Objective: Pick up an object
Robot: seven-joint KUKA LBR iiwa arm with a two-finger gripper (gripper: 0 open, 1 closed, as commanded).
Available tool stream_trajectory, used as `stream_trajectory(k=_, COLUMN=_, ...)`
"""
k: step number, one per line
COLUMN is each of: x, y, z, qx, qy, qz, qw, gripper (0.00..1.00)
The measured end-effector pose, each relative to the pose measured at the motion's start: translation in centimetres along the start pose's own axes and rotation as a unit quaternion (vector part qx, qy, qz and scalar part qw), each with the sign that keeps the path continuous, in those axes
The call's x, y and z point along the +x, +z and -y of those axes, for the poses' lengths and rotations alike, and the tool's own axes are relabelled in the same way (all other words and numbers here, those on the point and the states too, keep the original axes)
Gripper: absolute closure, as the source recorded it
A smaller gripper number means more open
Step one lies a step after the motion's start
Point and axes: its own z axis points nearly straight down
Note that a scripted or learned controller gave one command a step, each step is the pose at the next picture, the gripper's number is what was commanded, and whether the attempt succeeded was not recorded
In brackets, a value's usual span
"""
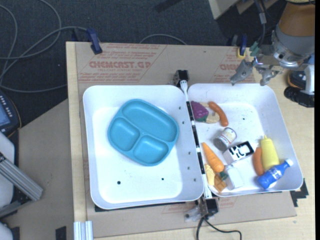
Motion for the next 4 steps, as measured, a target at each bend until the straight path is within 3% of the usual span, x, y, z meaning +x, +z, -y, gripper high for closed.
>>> stream_trajectory(k=1, x=1.6, y=10.4, z=-1.0, qx=0.004, qy=-0.001, qz=-0.001, qw=1.0, gripper=0.0)
stream_trajectory(k=2, x=2.6, y=17.6, z=7.0, qx=0.006, qy=0.003, qz=0.001, qw=1.0, gripper=0.0)
stream_trajectory(k=3, x=2.4, y=17.2, z=12.3, qx=0.003, qy=0.001, qz=-0.001, qw=1.0, gripper=0.0)
stream_trajectory(k=4, x=2.4, y=16.1, z=11.9, qx=-0.002, qy=0.001, qz=0.0, qw=1.0, gripper=1.0)
